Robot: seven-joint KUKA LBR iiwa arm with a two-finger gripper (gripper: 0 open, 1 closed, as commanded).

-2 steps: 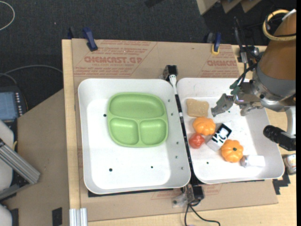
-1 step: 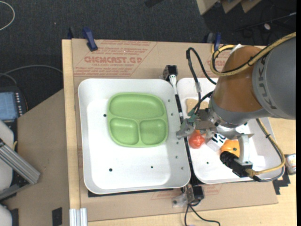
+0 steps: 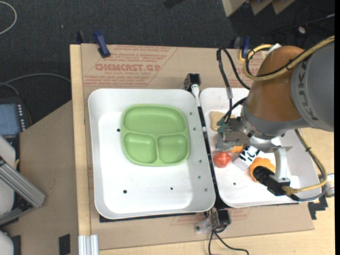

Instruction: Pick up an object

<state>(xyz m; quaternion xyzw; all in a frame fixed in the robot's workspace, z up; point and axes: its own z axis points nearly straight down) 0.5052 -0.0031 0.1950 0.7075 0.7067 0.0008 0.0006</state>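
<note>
Bench: brown cardboard-faced board (image 3: pixel 64 158) with red lettering along its far edge. A small blue clamp (image 3: pixel 101 43) is on the far-left corner.

Left shallow white plastic bin (image 3: pixel 101 163): holds one pale green plastic plate with three compartments (image 3: pixel 155 134), lying flat in the far half of the bin, nearer the far wall than the near one. Near half of the floor is bare white.

Right shallow white plastic bin (image 3: pixel 239 193): shares its left rim with the left bin.
- Small tan, flattish object (image 3: pixel 215 119) near the far-left of the bin, just beside the shared rim.
- Small red-orange rounded object (image 3: pixel 222 159) nearer the camera, also close to the shared rim, lying on the bin floor.
- Small white piece with black markings (image 3: pixel 247 154), just right of the red-orange object; exact shape unclear.

Two-finger gripper (image 3: pixel 230 136): low over the left part of the right bin, between the tan object and the red-orange object and just above the latter. Grip state: cannot tell, wrist hides it. Nothing seen grasped.

Grey arm with orange band (image 3: pixel 281 94): enters from the right and covers the far-right part of the right bin.
</note>
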